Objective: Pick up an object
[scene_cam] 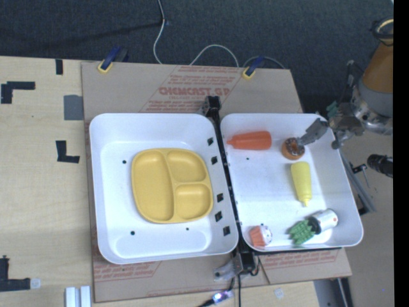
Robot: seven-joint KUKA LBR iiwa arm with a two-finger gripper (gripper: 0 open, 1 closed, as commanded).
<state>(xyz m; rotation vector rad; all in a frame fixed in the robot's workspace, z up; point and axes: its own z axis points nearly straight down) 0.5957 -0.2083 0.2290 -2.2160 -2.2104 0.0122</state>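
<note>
Approach step in hand: gripper point(317, 132) hanging at right bin point(319, 190) top-right corner, just beside brown disc point(293, 148); claw state cannot be told. Nothing being held. Candidates lying in right bin: carrot point(250, 141), yellow bottle point(301, 181), green toy point(301, 231). Next move calling for descent onto one item, then closing. Cardboard point(185, 91) reading "CHEMCAST GP".
</note>
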